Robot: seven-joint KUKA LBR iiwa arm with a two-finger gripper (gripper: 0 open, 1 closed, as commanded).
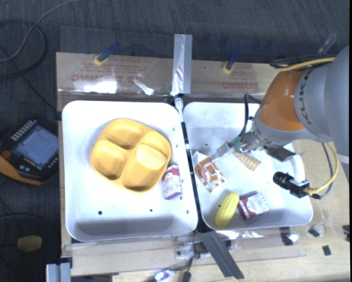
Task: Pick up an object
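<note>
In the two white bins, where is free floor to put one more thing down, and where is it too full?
Left bin: bare floor lies along the near edge, below the yellow sectioned dish, and down its far-left side. Right bin: bare floor at the far-left corner, above the orange-and-white packet. Crowded: the right bin's near half, with the packet, the yellow fruit, the red packet and the hand.

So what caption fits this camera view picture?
Robot gripper reaches into the right bin, by a lemon; yellow tray in left bin.
</note>
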